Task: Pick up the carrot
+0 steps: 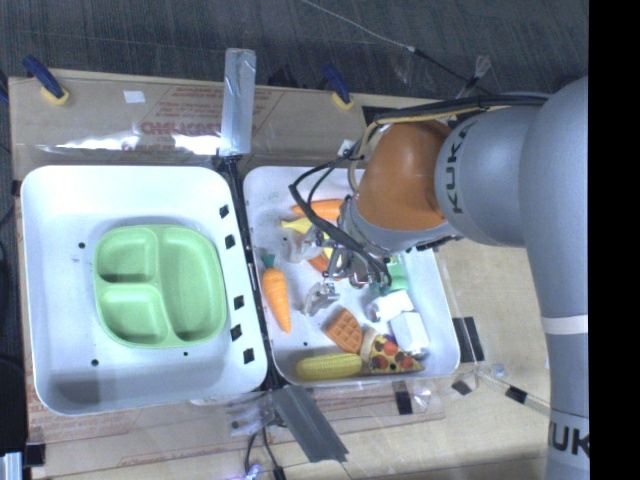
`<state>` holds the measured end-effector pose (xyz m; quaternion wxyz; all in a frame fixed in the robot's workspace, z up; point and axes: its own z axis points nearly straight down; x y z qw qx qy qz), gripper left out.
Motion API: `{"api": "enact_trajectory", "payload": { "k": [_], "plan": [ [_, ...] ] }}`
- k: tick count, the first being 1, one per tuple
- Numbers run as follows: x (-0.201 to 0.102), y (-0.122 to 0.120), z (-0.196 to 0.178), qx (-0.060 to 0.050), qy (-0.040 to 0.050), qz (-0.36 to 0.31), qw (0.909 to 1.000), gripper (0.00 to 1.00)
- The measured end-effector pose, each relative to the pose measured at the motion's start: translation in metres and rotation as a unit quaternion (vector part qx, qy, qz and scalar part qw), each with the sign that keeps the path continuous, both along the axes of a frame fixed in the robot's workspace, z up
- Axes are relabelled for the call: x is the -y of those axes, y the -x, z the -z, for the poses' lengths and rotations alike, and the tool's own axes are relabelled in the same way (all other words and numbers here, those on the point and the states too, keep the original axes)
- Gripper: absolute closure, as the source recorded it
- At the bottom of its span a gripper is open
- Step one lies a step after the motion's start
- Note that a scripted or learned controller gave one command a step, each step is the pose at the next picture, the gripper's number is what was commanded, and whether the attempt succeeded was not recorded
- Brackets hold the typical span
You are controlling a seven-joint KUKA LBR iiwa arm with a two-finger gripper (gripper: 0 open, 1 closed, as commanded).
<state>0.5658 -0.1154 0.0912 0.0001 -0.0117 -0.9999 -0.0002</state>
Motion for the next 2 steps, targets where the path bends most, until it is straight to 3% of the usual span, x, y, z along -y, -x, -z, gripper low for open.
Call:
{"api": "enact_trajectory", "payload": {
  "k": [1,2],
  "plan": [
    [-0.002,-0.002,-0.011,0.002,0.0005,-0.005,1.0,1.0],
    [-0.109,0.024,-0.103,0.002,-0.0007,0.113,0.9936,1.0]
  ]
}}
